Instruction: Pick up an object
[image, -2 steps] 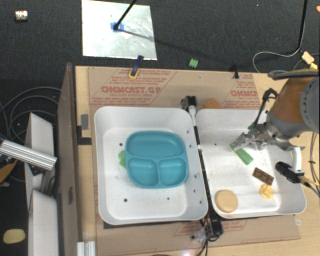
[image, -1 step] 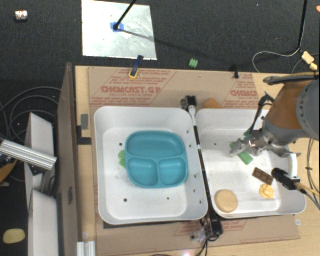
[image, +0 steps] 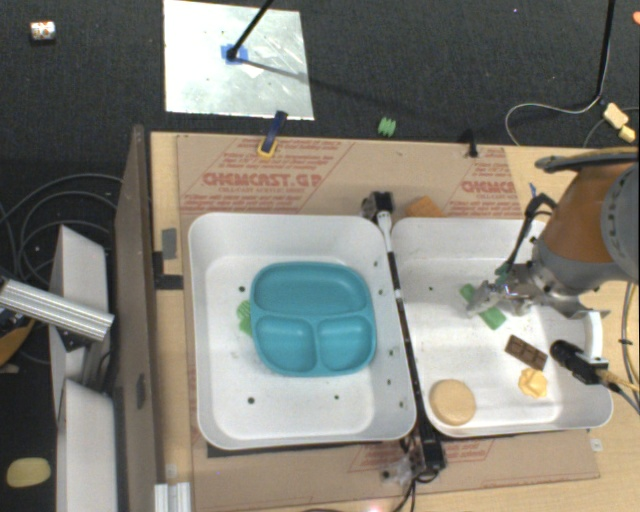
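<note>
The end effector (image: 490, 296) was seen low inside the right bin (image: 440, 250), reached in from the arm's side, with its tip directly at a small green block (image: 490, 318) near the middle of that bin. The degree of opening could not be determined from the camera view, and it could not be confirmed that the green block lay between the gripping surfaces; contact or close proximity alone was indicated. All remaining positions were referenced to the green block: a brown rectangular piece (image: 525, 351) lay just beyond it toward the bin's near edge, a small yellow piece (image: 533, 382) lay further on near that edge, and a round tan disc (image: 453, 402) lay well apart in the near corner beside the divider. The green block was judged to be light, rigid and smooth-sided, hence liable to slip or skid on the white plastic floor if pushed off-centre. A hold across its two shorter, parallel faces, taken squarely and from above, was judged most secure.
</note>
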